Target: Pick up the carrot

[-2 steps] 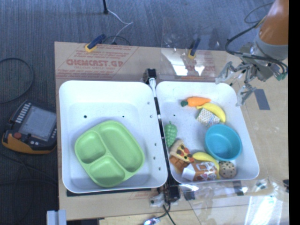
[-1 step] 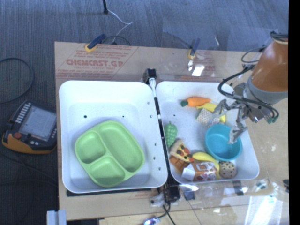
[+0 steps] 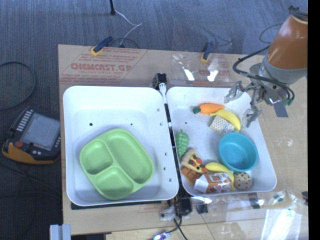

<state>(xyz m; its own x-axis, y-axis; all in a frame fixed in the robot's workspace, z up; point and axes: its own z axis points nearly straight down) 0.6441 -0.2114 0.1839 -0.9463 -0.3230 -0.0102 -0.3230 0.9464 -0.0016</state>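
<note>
While the carrot [image 3: 211,108] lies untouched in the right bin [image 3: 265,176], the pick has not begun in any way the view can confirm. It sits near the bin's far edge, orange body pointing right, green top at the left, flat on the bin floor. Just below it, touching or nearly so, is a banana [image 3: 227,117], with a pale speckled item [image 3: 220,126] tucked under that.

The gripper [image 3: 245,101] hangs over the bin's far right corner, beside the carrot and off to its right, with a clear gap between them. Its fingers look spread apart and nothing sits between them, though the metal parts are small and cluttered here, so the open reading is probably right, not certain. Height above the bin floor is hard to judge from this slanted angle.

Other clutter in the right bin: blue bowl [image 3: 238,152], second banana [image 3: 217,167], green veg piece [image 3: 181,143], a toy food block [image 3: 191,163], a small carton [image 3: 216,183], a speckled ball [image 3: 243,181]. None block the carrot from above. The left bin [image 3: 75,114] holds a green divided plate [image 3: 116,163], irrelevant to the task.

Done: approach to the right bin area, at most. Left: shift left over the carrot, descend, close on it, lift clear. The banana beside it may get caught in the grasp, judging by how close the two lie.
</note>
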